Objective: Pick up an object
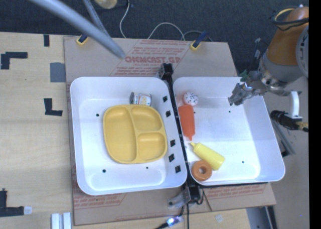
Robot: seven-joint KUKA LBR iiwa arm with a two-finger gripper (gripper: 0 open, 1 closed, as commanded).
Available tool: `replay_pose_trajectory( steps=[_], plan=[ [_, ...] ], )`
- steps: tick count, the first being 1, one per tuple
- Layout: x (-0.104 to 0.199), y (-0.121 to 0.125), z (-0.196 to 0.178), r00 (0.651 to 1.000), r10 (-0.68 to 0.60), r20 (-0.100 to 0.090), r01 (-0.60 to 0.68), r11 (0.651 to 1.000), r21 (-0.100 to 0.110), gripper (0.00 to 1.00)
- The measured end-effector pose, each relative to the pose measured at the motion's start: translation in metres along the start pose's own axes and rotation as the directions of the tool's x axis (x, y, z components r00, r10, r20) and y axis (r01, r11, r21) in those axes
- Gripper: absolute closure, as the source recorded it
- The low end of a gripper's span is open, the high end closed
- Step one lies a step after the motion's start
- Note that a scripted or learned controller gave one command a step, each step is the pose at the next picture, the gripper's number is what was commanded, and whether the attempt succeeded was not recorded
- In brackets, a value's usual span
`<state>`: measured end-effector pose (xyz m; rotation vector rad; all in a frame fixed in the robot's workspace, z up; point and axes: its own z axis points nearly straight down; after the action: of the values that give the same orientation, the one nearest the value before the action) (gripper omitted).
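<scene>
In the left bin a yellow divided plate lies flat with a small can just behind it. Along the right bin's left wall sit a speckled ball, an orange carrot, a yellow squeeze bottle and a doughnut. The carrot looks light, rigid and slick; mid-body is the likeliest hold. The gripper hovers over the bin's far right corner; whether its claw is apart or together cannot be told
</scene>
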<state>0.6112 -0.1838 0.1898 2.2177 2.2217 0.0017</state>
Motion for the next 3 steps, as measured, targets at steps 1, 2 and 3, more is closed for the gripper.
replay_pose_trajectory(
  steps=[1,2,3],
  plan=[
    [-0.008,0.007,-0.056,1.0,0.0,0.001,0.0,1.0,-0.003,1.0],
    [0.045,0.006,-0.064,1.0,-0.004,-0.003,0.004,1.0,0.003,1.0],
    [0.093,0.0,-0.062,1.0,-0.003,-0.002,0.003,1.0,0.004,1.0]
  ],
)
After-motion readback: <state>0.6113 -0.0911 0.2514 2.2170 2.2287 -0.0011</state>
